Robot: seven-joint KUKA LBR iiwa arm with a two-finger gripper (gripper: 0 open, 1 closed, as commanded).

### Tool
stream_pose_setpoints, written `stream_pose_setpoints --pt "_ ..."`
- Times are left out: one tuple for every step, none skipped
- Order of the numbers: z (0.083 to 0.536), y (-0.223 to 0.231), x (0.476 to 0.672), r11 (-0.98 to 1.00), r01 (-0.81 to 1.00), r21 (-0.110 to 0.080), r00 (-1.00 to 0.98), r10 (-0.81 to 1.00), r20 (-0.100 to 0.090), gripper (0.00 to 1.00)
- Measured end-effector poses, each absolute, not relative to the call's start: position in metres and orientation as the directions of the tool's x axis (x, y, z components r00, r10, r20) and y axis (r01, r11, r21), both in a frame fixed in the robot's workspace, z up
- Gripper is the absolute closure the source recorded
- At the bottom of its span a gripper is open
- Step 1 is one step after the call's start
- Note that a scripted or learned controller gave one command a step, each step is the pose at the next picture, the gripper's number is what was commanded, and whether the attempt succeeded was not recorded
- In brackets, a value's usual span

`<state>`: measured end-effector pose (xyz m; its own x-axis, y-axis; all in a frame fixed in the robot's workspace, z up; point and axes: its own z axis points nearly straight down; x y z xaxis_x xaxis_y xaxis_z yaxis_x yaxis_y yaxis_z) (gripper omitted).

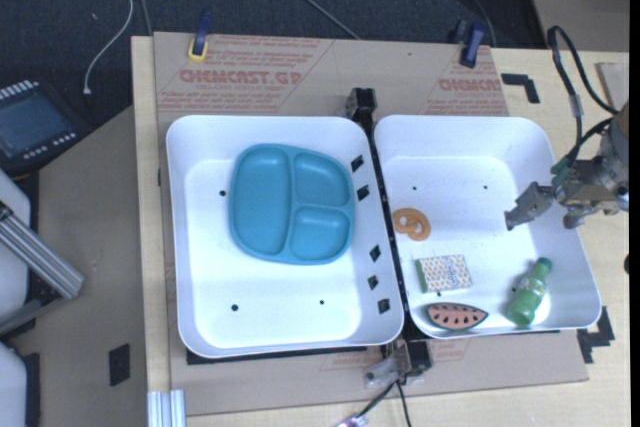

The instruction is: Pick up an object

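Several small objects lie in the right bin [470, 140]: a tan pretzel [411, 223] near its left wall, a patterned square packet [443, 272] below it, a watermelon slice [457, 317] at the front edge, and a green bottle [529, 292] at the front right. My gripper [550, 213] hangs over the right side of this bin, above and slightly right of the bottle and well right of the pretzel. Its fingers [523, 210] are spread open and there is nothing between them.
The left bin [200, 265] holds a blue divided plate [292, 203]. A black divider with clips [372, 215] runs between the bins. Blue clamps [472, 43] sit at the bench's back edge, and cables trail across the floor behind it.
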<state>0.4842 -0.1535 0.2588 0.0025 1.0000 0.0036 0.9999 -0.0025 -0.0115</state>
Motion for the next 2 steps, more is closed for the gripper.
stream_pose_setpoints --pt "0.264 -0.153 0.486 0.001 1.0 -0.001 -0.001 1.0 0.001 0.0" --pt "0.202 -0.153 0.48 -0.001 1.0 -0.008 0.001 1.0 0.003 0.0"
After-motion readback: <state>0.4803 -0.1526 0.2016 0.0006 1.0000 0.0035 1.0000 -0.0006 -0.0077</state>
